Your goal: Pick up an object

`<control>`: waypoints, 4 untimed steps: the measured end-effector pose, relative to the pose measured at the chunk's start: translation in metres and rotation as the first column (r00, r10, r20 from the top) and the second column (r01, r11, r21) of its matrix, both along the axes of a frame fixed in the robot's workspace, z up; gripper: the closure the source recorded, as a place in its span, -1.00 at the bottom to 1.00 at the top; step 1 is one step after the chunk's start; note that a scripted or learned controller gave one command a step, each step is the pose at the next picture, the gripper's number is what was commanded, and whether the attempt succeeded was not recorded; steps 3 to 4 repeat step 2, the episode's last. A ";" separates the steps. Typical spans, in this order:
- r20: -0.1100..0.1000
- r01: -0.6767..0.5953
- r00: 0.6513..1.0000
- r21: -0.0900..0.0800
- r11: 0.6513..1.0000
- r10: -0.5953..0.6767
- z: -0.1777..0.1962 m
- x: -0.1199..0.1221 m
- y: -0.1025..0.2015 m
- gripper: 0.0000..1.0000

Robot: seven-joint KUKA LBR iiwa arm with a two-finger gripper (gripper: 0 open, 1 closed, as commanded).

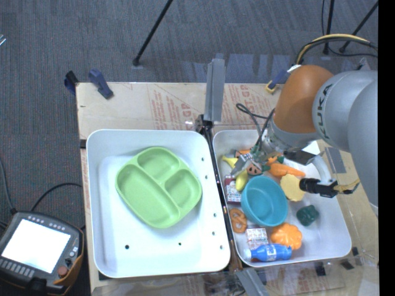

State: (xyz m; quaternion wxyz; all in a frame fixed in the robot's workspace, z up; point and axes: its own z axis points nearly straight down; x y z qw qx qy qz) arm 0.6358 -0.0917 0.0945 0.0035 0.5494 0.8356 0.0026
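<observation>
Gripper (252, 163) low over clutter at upper left of right bin (336, 230), grip state unclear, banana (241, 179) and carrot (285, 169) just beside it, blue bowl (264, 200) below, green plate (159, 187) in left bin (111, 251).

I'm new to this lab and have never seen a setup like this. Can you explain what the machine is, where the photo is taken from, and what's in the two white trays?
The photo comes from one fixed camera above the bench, looking down at a slant. The big grey and orange shape on the right is a robot arm; its gripper reaches down into the right bin. I cannot tell whether it holds anything. That bin holds a clutter of small toys: a blue bowl, a carrot, a pretzel, an orange pumpkin-like piece, a blue bottle and a dark green item. The left bin holds a green divided plate.
</observation>
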 end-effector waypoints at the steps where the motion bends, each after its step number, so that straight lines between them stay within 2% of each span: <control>1: 0.007 0.007 1.000 0.003 1.000 -0.007 0.012 0.002 -0.001 1.00; 2: 0.002 0.050 0.999 0.001 0.999 -0.050 0.126 -0.002 0.053 1.00; 4: 0.002 0.050 0.999 0.001 0.999 -0.050 0.126 -0.002 0.053 1.00</control>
